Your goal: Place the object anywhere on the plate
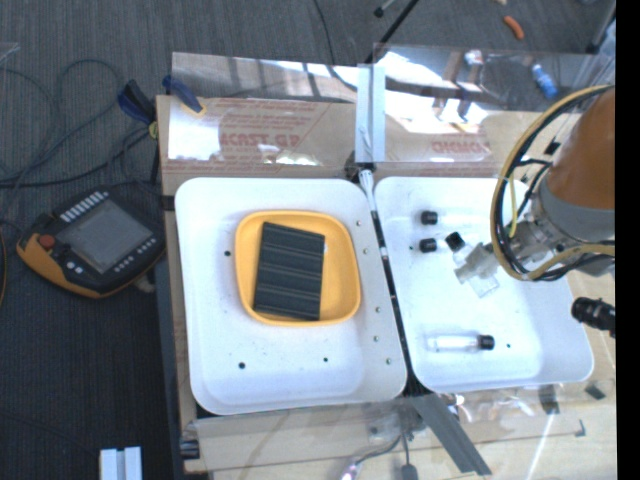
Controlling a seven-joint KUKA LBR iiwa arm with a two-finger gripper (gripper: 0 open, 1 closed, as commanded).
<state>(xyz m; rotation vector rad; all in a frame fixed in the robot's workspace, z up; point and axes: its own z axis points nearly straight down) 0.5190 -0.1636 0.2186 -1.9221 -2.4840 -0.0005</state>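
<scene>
From the overhead camera, a yellow plate (345,268) sits in the left bin (200,298), and a dark ribbed rectangular block (290,270) lies flat on it, slightly tilted and well inside the plate's rim.

The right bin (540,363) holds small loose parts: two little black pieces (428,217) near its upper left, a clear tube with a black cap (460,343) lying lengthwise near the front edge, and a translucent piece (477,268) beside another small black part (455,239).

The grey arm (585,183) with its orange band reaches in from the right over the right bin, wrapped in yellow and black cables (515,203). The gripper (520,233) is mostly hidden by the wrist and cables, so its state cannot be told.

A teach pendant (95,240) rests on the floor to the left of the bench.
</scene>
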